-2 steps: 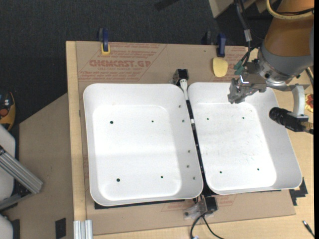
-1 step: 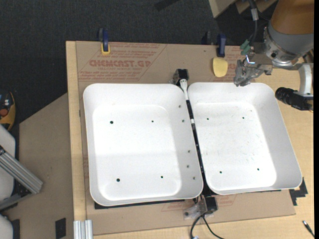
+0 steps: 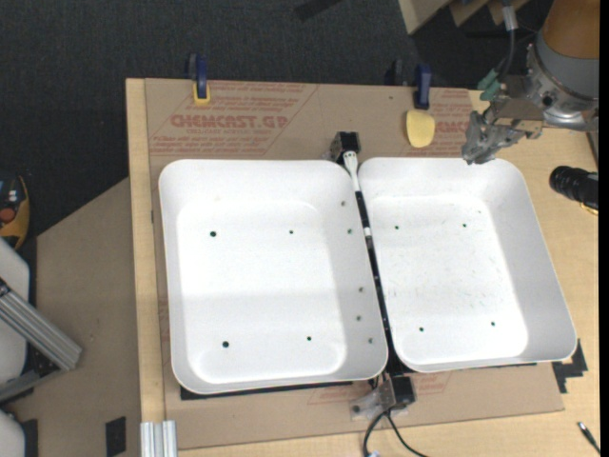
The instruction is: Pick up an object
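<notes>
Camera view: your end effector (image 3: 481, 150) hovers at right bin (image 3: 533, 255) far edge; can't tell its state. Yellow object (image 3: 420, 128) lies on counter (image 3: 285, 122) just left of it, outside bins, long axis near-far.

Grey arm (image 3: 561, 74), orange band (image 3: 580, 12) above wrist, metallic grey pincer (image 3: 481, 149), teal fitting beside wrist

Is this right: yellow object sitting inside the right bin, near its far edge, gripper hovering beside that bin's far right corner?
Not quite. The camera view shows the yellow object outside the right bin, lying on the board just beyond that bin's far edge, below a blue clamp. The rest stands: the gripper is by the bin's far right corner.
</notes>
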`<act>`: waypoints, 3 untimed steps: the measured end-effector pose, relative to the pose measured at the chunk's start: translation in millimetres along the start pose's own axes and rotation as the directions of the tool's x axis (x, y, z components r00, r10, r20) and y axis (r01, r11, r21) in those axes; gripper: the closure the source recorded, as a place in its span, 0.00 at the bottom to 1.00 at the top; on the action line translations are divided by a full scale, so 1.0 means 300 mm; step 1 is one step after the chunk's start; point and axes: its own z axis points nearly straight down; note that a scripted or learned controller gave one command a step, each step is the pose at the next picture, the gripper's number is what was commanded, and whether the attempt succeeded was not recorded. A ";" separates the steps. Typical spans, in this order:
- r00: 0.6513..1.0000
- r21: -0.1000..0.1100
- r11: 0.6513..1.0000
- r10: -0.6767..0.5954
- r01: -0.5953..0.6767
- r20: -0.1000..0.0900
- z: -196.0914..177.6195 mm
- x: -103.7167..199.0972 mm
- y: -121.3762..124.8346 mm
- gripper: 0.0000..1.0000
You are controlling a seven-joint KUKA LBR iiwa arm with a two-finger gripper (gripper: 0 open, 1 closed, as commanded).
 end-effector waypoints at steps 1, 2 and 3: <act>1.000 0.015 1.000 -0.008 0.008 -0.004 0.323 0.334 -0.040 1.00; 1.000 0.001 1.000 0.000 0.000 -0.001 0.158 0.318 -0.014 1.00; 1.000 0.000 1.000 0.009 -0.009 0.004 0.069 -0.023 0.015 1.00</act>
